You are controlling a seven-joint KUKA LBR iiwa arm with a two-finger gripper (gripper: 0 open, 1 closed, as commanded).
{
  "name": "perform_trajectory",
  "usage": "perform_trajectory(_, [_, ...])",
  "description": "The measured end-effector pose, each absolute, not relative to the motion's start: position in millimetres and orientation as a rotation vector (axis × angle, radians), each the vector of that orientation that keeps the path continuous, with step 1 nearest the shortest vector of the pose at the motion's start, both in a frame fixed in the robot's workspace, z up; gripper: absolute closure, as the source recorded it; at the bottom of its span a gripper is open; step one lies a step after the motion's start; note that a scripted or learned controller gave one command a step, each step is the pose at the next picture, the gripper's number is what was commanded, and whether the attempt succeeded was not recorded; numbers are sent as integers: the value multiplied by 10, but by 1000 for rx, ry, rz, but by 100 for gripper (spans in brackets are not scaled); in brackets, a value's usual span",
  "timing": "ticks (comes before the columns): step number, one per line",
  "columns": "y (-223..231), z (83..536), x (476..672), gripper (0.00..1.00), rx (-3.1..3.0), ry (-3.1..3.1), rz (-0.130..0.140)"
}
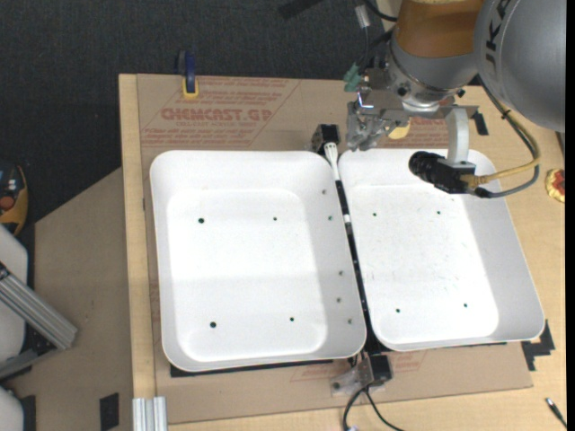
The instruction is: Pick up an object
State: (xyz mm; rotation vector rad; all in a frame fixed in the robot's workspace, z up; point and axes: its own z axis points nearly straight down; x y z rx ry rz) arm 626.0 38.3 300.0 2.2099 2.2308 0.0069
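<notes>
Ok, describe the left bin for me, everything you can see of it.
The left bin is a shallow white tray, plastic by its look, with rounded corners and a raised rim. Four small dark dots mark its floor. It lies flat on the brown board, its right rim meeting the right bin along a dark seam.

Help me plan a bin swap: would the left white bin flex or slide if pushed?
The left bin looks shallow and thin-walled, so it is probably light and a little flexible. The black strip between it and the right bin may resist sliding.
</notes>
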Motion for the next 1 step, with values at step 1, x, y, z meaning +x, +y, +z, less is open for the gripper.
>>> perform_trajectory(1, [228, 3218, 6125, 100, 2220, 2220, 3])
